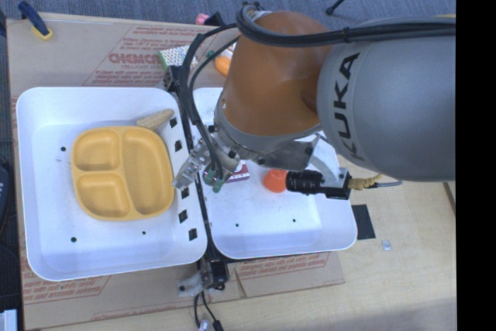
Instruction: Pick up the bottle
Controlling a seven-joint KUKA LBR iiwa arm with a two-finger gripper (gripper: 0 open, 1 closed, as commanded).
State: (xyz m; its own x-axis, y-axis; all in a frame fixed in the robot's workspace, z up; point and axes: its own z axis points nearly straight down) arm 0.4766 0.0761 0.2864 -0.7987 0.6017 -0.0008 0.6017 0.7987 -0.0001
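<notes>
My gripper [203,169] hangs low over the left edge of the right bin [310,236], close to the wall between the two bins. The arm's big orange and grey wrist covers most of that bin. Just right of the gripper lies a small item with a red and white label [237,173], partly under the arm; I cannot tell whether it is the bottle. A green bit [217,184] shows at the gripper's tip. An orange round object [274,181] lies a little further right on the bin floor.
The left bin [46,244] holds a yellow divided plate [122,171] and a tan piece [156,118] at its upper right. Another orange item [222,65] peeks out behind the arm at the right bin's back. Black cables run along the divider.
</notes>
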